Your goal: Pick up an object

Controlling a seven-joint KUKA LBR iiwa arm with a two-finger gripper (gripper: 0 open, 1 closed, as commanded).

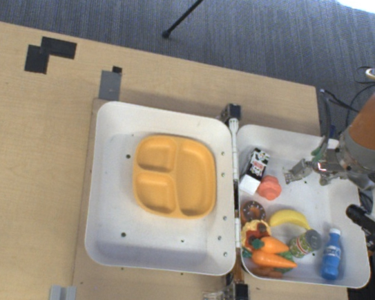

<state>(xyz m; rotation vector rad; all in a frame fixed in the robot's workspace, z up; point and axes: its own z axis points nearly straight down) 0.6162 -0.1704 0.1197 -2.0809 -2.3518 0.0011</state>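
one red ball [270, 188] is lying just left and below my gripper [300, 171], which is hovering, jaws released.

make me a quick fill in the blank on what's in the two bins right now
1. The yellow divided tray lies in the ____ bin.
2. The banana lies in the ____ bin.
3. The bottle near the right bin's front corner is ____ in colour.
4. The toy carrot is ____ in colour.

Missing words: left; right; blue; orange
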